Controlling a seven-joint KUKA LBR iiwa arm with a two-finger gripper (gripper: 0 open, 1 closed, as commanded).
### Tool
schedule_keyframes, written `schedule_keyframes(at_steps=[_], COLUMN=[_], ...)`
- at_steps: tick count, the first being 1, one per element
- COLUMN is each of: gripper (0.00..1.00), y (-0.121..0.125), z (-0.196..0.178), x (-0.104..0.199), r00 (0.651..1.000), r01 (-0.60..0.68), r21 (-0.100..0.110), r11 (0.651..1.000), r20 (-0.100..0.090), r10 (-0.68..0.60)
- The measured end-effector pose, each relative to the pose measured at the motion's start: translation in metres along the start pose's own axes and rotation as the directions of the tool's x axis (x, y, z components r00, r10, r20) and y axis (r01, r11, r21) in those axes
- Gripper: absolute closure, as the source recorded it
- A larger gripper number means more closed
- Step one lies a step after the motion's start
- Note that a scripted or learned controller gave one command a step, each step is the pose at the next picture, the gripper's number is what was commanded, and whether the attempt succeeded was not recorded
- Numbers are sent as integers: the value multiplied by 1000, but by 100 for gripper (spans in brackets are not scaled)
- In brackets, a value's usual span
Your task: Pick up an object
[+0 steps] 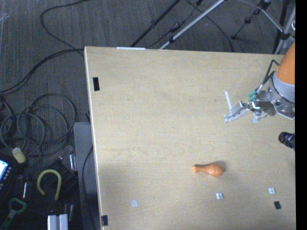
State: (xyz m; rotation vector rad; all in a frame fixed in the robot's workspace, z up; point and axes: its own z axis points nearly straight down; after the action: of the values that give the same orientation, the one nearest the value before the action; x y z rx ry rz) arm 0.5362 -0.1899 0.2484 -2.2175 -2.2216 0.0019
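Observation:
A small orange pear-shaped object lies on its side on the pale wooden tabletop, in the lower right part of the camera view. My gripper reaches in from the right edge and hovers above and a little to the right of the orange object, clearly apart from it. Its two thin pale fingers point left and stand spread, with nothing between them. The orange band of the arm shows at the right edge.
Small black tape marks and tiny white squares dot the tabletop. Cables, a green hook and tripod legs lie on the carpet past the table's left and far edges.

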Motion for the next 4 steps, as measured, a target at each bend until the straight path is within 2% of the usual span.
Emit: schedule_keyframes(at_steps=[1, 2, 3, 4], gripper=[0, 0, 0, 0], y=[64, 99, 133, 133], z=[49, 143, 164, 160], x=[-2, -35, -9, 38], r00=[1000, 999, 982, 772], r01=[4, 37, 187, 636], r21=[0, 1, -2, -3], r11=[1000, 999, 982, 772], r20=[3, 4, 5, 3], r10=[-4, -37, -187, -636])
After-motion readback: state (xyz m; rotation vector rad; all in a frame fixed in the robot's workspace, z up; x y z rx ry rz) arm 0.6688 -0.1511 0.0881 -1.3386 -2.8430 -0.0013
